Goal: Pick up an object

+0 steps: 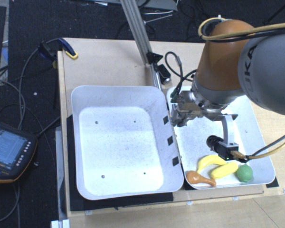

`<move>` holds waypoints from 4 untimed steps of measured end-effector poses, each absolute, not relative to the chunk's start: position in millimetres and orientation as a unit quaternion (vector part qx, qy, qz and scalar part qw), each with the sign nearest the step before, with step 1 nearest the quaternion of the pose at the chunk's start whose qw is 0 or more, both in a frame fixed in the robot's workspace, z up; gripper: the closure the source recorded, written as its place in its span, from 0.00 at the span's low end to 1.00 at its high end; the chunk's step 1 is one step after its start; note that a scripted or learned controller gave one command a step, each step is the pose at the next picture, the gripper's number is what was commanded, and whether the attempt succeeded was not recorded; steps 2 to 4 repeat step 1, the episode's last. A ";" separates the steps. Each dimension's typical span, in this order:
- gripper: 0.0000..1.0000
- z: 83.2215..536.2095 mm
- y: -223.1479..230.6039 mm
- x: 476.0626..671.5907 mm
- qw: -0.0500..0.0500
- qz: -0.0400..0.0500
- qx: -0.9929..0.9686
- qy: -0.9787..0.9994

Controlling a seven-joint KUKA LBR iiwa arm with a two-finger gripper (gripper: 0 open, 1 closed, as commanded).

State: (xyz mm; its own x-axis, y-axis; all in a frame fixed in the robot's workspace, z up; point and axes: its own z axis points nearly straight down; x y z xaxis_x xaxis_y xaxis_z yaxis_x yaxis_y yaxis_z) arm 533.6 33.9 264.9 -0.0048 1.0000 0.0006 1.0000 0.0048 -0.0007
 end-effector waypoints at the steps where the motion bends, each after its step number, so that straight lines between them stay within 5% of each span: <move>1: 1.00 247.8 82.8 537.7 0.001 0.001 -0.706 -0.709; 4: 1.00 247.8 82.8 537.7 0.001 0.001 -0.706 -0.709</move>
